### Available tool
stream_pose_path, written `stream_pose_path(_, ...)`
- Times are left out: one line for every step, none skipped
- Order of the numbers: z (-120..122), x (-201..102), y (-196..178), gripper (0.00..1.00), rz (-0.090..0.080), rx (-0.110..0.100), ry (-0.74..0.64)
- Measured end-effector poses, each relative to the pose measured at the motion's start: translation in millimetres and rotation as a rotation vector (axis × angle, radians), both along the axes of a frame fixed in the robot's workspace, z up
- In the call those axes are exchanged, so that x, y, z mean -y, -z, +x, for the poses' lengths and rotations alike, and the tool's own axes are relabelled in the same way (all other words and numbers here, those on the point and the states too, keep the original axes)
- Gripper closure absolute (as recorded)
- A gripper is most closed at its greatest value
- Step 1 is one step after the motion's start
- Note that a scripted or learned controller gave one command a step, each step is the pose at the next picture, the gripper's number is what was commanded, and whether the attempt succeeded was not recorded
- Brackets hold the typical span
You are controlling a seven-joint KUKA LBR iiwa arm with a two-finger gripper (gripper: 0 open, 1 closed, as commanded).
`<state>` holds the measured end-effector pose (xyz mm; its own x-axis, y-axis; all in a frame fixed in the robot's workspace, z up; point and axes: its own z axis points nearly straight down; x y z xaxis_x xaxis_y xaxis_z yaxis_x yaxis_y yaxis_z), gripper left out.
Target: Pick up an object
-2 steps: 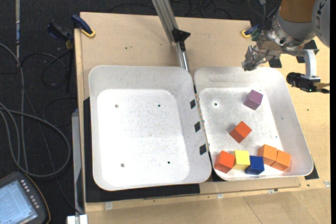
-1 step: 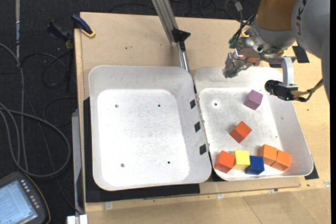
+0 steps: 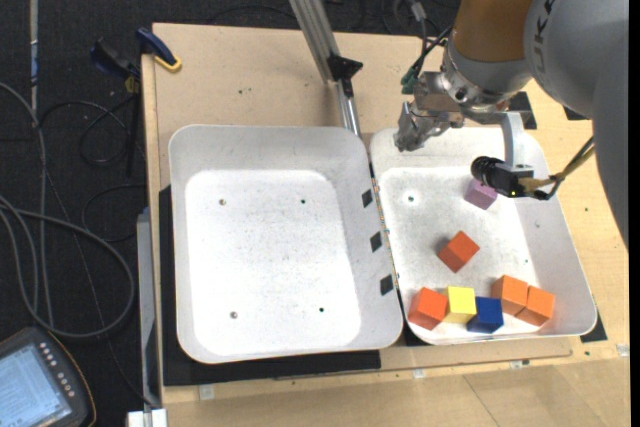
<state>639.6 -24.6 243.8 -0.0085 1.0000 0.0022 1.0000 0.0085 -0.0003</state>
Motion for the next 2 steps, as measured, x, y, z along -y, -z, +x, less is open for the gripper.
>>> stream_pose_path(-18, -58, 12, 1.00, 0.000, -0.003, 0.000)
stream_pose_path(-29, -112, 19, 1.00, 0.000, -0.002, 0.000)
